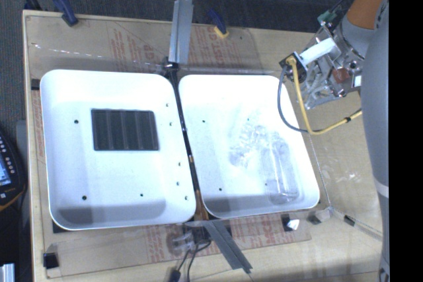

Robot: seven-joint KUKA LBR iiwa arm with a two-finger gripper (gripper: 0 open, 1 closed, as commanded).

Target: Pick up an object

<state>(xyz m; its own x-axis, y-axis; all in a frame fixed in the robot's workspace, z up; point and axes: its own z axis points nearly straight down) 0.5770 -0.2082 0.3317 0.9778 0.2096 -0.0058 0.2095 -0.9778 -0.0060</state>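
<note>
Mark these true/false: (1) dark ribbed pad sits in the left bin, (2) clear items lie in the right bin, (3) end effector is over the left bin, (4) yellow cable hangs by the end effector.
1. The dark ribbed pad sits in the left bin. True.
2. The clear plastic items lie in the right bin. True.
3. The end effector is over the left bin. False: it is at the right bin's upper right corner.
4. A yellow cable hangs by the end effector. True.

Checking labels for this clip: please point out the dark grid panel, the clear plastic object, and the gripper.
dark grid panel [125,129], camera view, its middle
clear plastic object [281,172], camera view, its long body
gripper [317,86], camera view, between its fingertips
</note>
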